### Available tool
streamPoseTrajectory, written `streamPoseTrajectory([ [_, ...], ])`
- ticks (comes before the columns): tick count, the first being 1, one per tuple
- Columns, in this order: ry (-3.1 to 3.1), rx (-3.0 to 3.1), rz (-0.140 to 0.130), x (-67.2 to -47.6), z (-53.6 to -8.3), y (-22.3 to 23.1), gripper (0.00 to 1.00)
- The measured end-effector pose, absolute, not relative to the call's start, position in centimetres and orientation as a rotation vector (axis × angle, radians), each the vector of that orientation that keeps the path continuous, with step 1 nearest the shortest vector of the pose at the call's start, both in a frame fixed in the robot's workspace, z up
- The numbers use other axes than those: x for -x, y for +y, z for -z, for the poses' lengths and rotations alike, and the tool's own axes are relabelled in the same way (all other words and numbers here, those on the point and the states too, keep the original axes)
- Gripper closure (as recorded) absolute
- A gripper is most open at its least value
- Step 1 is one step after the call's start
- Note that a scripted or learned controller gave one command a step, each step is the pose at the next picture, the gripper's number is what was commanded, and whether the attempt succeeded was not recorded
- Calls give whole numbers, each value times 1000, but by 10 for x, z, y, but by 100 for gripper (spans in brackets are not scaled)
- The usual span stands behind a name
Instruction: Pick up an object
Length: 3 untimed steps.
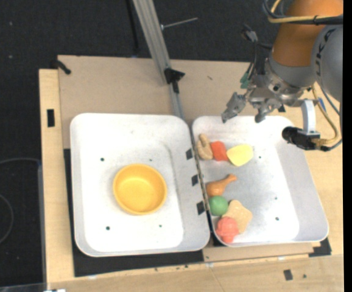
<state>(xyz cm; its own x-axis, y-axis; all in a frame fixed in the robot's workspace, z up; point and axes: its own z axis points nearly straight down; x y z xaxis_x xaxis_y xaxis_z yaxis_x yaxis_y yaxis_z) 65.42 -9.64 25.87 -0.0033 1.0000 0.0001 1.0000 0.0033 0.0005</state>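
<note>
Nearest the lens, toy food (226, 207) lies clustered along the left wall of the right bin (292, 193), while my jaws (244, 112) hang spread and empty over its far rim.

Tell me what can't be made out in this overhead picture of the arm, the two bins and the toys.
- Arm: its upper part is cut off by the camera view's top and right edges.
- Green ball, red piece and tan piece: they overlap, so their full shapes are hidden.
- Small toys along the right bin's left wall: too small to identify.
- Yellow bowl: anything beneath it is covered.
</note>
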Motion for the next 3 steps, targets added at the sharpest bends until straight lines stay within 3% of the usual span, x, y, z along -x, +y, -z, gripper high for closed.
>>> streamPoseTrajectory([
  [1, 2225, -2217, 0, -654, -259, -96, 0],
  [3, 2222, -2224, 9, -653, -153, -100, 0],
])
